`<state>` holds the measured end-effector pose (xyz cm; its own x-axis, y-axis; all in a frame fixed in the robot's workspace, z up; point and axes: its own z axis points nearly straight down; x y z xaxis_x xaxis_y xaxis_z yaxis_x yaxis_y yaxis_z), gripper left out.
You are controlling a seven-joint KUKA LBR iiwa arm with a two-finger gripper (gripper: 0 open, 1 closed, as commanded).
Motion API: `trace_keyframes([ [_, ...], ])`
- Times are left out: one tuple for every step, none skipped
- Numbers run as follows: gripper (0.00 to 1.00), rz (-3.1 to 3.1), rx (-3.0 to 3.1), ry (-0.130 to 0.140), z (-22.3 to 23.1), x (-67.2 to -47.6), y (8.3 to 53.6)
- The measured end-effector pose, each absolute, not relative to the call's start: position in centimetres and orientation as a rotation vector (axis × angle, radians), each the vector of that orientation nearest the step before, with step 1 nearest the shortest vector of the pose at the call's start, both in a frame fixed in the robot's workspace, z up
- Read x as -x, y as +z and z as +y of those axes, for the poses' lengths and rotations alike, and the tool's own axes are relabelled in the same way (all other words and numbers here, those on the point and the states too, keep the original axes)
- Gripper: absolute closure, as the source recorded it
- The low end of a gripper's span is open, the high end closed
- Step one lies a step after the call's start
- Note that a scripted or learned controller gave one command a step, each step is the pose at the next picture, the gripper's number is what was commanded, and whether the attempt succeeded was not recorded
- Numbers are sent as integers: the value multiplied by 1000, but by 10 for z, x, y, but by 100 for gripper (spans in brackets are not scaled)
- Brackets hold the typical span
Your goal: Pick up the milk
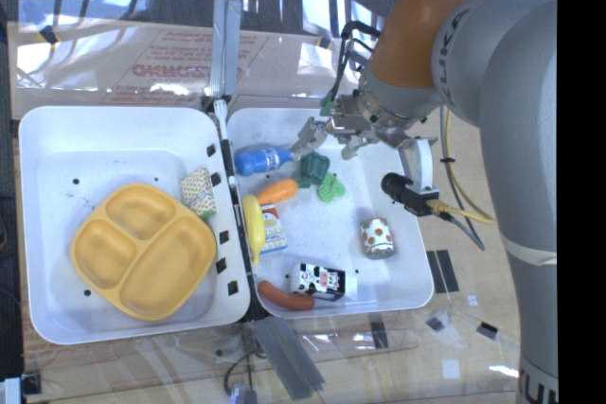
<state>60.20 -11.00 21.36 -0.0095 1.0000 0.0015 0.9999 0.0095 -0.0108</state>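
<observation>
Milk at bin's near edge, well apart from end effector

Both shallow white plastic bins look smooth with a slight sheen. The yellow three-compartment plastic plate is matt, no real glare on it. The small black-and-white cow-print milk carton looks like printed card, a bit glossy on top. The blue plastic bottle is shiny, and so is the little spotted can, which reads as metal. The arm's grey casing is smooth and satiny, and its orange band is glossier. The clear sheet over the bench throws bright reflections.
</observation>
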Motion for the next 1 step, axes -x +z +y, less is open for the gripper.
trace_keyframes([
  [0,-2145,2282,12,-93,-549,123],
])
